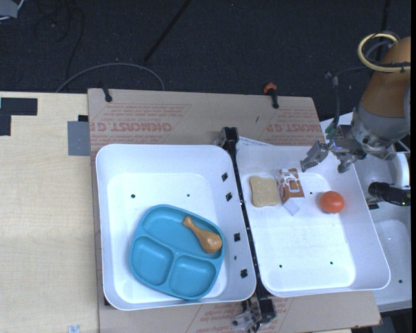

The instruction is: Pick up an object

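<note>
The right bin holds a tan slice of bread, a small brown and white packet beside it, and an orange-red ball further right. My gripper hovers over the bin's far right corner, above and behind the ball. It is open, with nothing between its fingers. In the left bin a blue divided plate carries a tan toy drumstick.
A black hinge strip runs between the two bins. Both bins rest on a cardboard sheet. Pale wooden bench top lies to the left. Cables cross the dark floor behind.
</note>
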